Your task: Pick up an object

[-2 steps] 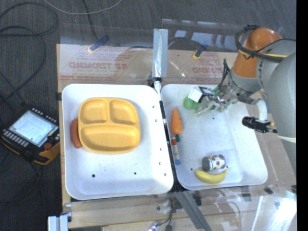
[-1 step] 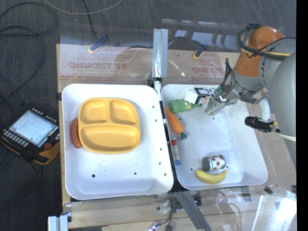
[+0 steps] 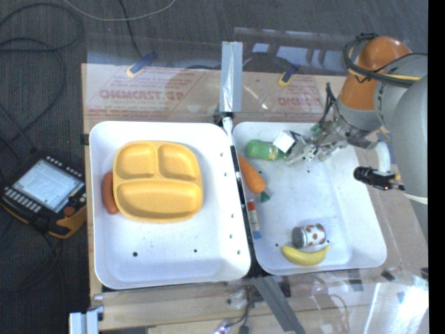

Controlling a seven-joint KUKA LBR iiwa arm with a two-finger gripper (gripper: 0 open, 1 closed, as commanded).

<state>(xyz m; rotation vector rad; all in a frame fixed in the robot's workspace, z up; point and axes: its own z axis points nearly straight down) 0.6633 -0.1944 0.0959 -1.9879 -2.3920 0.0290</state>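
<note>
We see the tool (image 3: 300, 152) low in the right bin (image 3: 361, 214), near its far edge, right beside a green bottle (image 3: 261, 149) with a white cap that lies on its side; we cannot tell whether the two touch. An orange carrot (image 3: 252, 175) lies by the bin's left wall, and a spotted can (image 3: 309, 236) rests just above a banana (image 3: 304, 255) at the near edge. In the left bin (image 3: 167, 256), a yellow divided tray (image 3: 158, 180) sits with a sausage (image 3: 109, 193) against its left side.
</note>
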